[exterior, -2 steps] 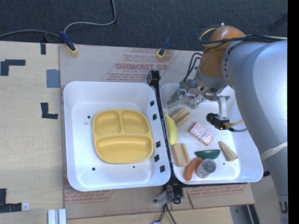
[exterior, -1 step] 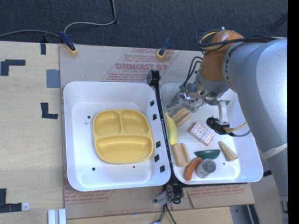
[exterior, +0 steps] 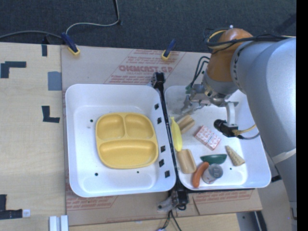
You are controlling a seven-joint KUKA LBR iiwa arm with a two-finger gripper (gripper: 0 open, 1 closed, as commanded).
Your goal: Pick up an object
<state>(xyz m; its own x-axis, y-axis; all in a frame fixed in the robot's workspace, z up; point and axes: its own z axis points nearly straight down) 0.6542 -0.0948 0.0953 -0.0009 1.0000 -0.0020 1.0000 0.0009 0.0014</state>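
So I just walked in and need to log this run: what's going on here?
A grey arm reaches in from the right over the right bin, its gripper low near the bin's far left corner, just above a tan block. Nothing is visibly held. Toy food lies in that bin: banana, bread roll, pink box. The left bin holds a yellow tray.

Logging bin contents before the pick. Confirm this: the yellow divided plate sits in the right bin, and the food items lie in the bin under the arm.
Not quite. The camera view shows the yellow divided plate in the left bin, not the right. The food items do lie in the right bin, under the arm.
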